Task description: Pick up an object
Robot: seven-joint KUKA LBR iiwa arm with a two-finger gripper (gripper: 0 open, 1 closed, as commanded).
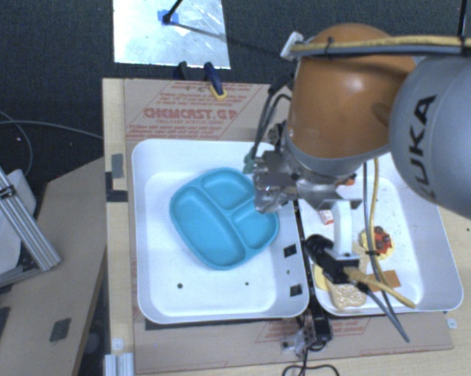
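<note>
Fingers state: cannot tell, they sit under the metal wrist and blur into it. Gripper [268, 198] is at frame centre, over the right edge of the blue 3-compartment tray [219, 219], possibly touching it. Tray lies flat in the left bin [153, 288]. Right bin [439, 272] at lower right holds small clutter: a white bottle [343, 225], a cookie-like piece [347, 295].

Glossy blue plastic tray [218, 218], smooth white bins [161, 210]

The hand [268, 197] hangs over a blue divided plate [219, 219] in the left bin [153, 288]
</note>
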